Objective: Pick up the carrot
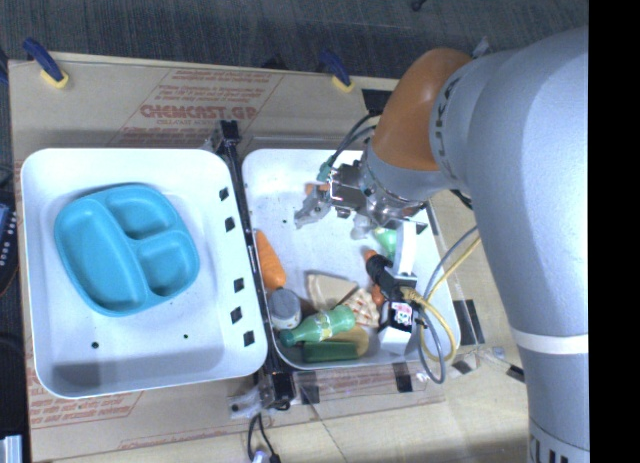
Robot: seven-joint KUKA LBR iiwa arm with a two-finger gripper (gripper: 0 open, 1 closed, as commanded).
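Observation:
The carrot (268, 261) is orange and lies lengthwise against the left wall of the right bin (275, 173), about halfway down. My gripper (333, 219) hangs over the upper middle of that bin, up and to the right of the carrot and apart from it. Its fingers (305, 212) stand open with nothing between them. The grey arm with its orange band covers the bin's upper right part.
Below the carrot sit a grey can (284, 306), a tan wedge (330, 289), a green bottle (320, 328) and a dark green item (330, 351). A small orange and green thing (381, 242) lies under the gripper. The left bin (60, 361) holds a blue divided plate (125, 246).

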